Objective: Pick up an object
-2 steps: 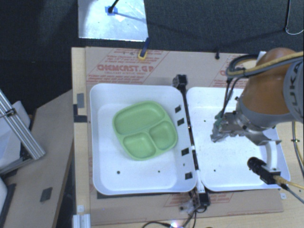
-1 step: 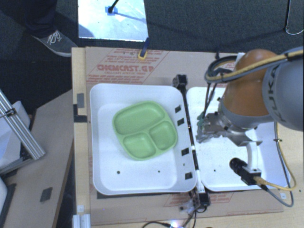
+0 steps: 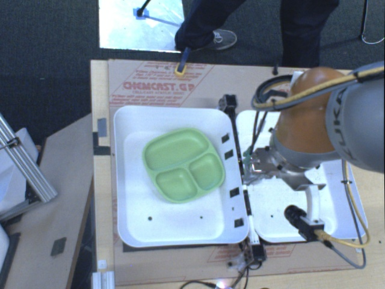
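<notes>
Grey arm with orange band [image 3: 313, 110] hangs over the right shallow white bin [image 3: 274, 227].
In the camera view, a pale green three-compartment plastic tray [image 3: 183, 164] lies flat in the left shallow white bin [image 3: 129, 161], well apart from the gripper [image 3: 255, 167] at the bins' divider; its grip state cannot be told.

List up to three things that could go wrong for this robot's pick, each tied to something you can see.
1. The green divided plate lies flat in the left bin; its low rim may give two fingers little purchase.
2. The arm hangs over the right bin, so crossing could catch the divider between the bins.
3. Loose cables by the wrist might snag.
</notes>
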You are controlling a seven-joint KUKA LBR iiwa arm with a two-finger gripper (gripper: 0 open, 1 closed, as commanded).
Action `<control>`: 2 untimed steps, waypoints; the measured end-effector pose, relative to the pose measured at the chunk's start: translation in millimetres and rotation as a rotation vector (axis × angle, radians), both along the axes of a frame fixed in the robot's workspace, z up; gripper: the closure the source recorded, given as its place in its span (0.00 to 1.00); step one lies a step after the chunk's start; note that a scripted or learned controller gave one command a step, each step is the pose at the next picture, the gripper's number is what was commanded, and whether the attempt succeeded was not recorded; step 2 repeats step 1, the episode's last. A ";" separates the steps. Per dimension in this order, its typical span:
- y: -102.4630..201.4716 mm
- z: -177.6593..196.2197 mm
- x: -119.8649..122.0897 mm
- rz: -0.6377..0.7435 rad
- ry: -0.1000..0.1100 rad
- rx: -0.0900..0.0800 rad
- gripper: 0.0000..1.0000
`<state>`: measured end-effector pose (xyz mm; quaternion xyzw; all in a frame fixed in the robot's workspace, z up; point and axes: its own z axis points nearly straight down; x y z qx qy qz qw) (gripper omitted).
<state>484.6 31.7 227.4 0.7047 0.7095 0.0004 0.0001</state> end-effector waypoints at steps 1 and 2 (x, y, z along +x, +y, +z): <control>-5.4 -6.6 10.1 -0.006 -0.001 -0.001 1.00; -5.4 -6.6 10.1 -0.006 -0.001 -0.001 1.00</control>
